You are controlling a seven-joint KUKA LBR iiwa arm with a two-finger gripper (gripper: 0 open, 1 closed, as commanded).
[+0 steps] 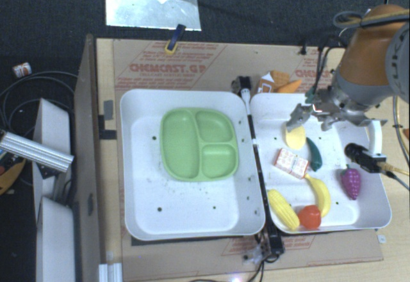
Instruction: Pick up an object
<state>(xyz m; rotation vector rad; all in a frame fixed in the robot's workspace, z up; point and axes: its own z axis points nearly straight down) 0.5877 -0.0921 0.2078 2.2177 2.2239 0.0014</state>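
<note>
Nearest the camera, the right bin (378,213) held a corn cob (283,208), a tomato (310,216) and a banana (319,194) close together, with purple grapes (350,182) more to the right. A small patterned box (291,163) lay in the middle. The left bin (138,210) carried a green divided plate (198,144). Farther back, the gripper (314,117) hung just above a pale yellow fruit (295,138) and a dark green vegetable (314,154); whether its fingers were apart could not be told. The cardboard sheet (192,63) lay under the bins, and dark carpet (51,5) beyond.
</note>
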